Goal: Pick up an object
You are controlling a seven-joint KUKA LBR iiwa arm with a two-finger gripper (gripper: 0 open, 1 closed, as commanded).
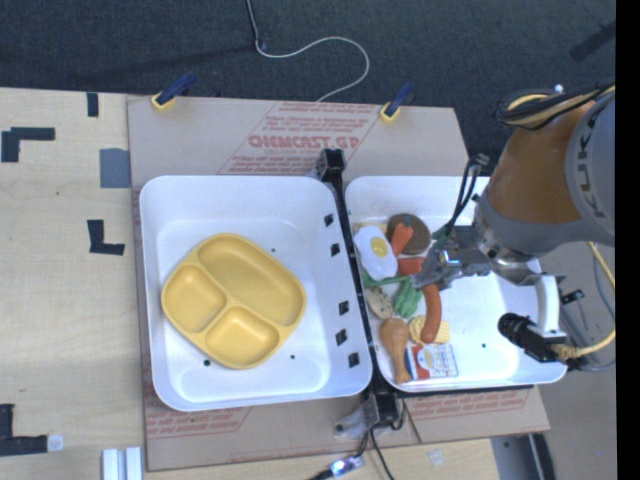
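While its opening stays unclear, the end effector [437, 266] hovers above the sausage [432, 314].

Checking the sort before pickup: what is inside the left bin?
The left bin holds a yellow divided tray with three bare compartments, lying flat. Whatever sits beneath the tray is covered.

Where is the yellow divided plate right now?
The yellow divided plate lies flat in the left bin of the camera view, toward its lower left, apart from the toy food piled in the right bin.
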